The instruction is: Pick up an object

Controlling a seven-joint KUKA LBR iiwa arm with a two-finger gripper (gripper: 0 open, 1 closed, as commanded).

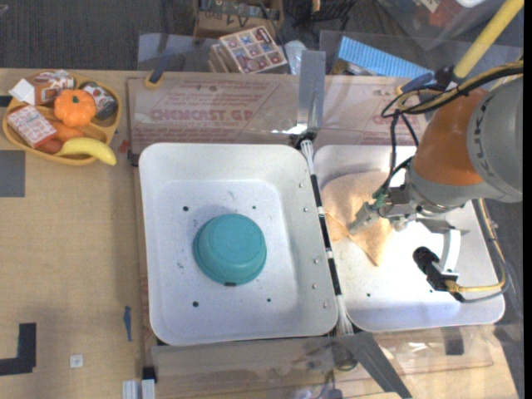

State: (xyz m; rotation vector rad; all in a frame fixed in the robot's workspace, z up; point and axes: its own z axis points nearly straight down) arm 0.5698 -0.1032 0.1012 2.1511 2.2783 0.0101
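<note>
The thing most plainly on offer is a teal bowl (231,248), lying upside down in the middle of the left bin (158,173). The pincer (371,213) hangs over the right bin (482,306), low above its left half, so the bowl lies to the pincer's left and a little nearer the front edge of the counter, well apart from it, with the ridge where the two bins meet standing between them. The bowl is round and so offers no long axis to line up on (any approach angle would serve as well as another); its domed bottom faces up, which I judge makes for a slippery hold unless the tips come down over the rim.

Below the pincer the floor of the right bin shows a pale tan patch (366,223), which could be a flat thing lying there or merely glare on the white plastic; I cannot tell which.

As for the pincer itself, I cannot tell what state it is in, since the wrist and cables crowd it from this angle. Nothing can be seen in its hold.

On the counter's far left sits a yellow dish of toy food (62,119), clear of both bins.
</note>
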